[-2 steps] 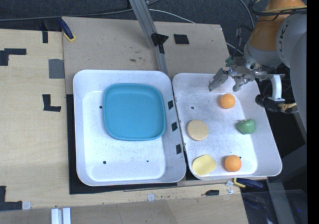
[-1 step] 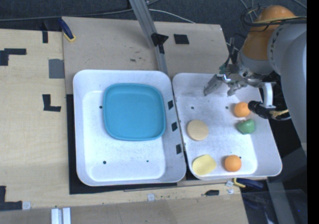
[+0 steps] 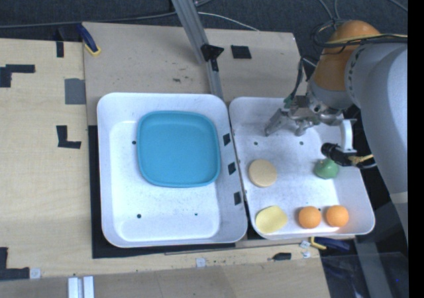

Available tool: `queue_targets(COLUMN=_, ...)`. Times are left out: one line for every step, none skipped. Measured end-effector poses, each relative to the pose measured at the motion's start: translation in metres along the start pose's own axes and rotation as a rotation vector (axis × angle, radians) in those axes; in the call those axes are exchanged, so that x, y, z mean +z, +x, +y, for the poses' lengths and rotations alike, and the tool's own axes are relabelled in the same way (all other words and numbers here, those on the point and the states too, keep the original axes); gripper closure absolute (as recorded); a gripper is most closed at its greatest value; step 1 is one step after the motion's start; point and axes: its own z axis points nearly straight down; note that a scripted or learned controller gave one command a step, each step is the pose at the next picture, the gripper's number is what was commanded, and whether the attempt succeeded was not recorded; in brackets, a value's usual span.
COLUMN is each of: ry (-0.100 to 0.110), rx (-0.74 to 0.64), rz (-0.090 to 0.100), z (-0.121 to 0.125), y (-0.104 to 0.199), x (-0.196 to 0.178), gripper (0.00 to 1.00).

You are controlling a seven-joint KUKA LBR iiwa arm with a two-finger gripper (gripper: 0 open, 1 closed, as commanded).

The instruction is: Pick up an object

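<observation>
The right bin (image 3: 285, 108) holds a tan round piece (image 3: 262, 173), a yellow round piece (image 3: 271, 218), two orange balls (image 3: 309, 217) (image 3: 336, 216) and a small green object (image 3: 326, 169). My gripper (image 3: 284, 130) hangs over the far part of this bin, above bare floor. It is open, the two fingers spread apart, with nothing between them. The tan piece lies a little nearer the camera and to the left of the fingers. The green object sits to the right, beside a black part of the arm.
A square blue plate (image 3: 178, 148) lies in the left bin (image 3: 119, 224). A grey metal pole (image 3: 192, 18) slants up from between the bins' far edges. Cables trail across the dark floor behind the bench. The arm's bulk covers the right bin's far right corner.
</observation>
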Motion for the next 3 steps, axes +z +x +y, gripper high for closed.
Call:
queue_targets(ry=-0.002, rx=0.000, rz=-0.001, z=0.001, y=0.000, x=-0.012, gripper=1.00)
queue_targets(ry=-0.007, rx=0.000, rz=-0.001, z=0.002, y=0.002, x=-0.075, gripper=1.00)
queue_targets(ry=-0.007, rx=0.000, rz=-0.001, z=0.005, y=0.007, x=-0.137, gripper=1.00)
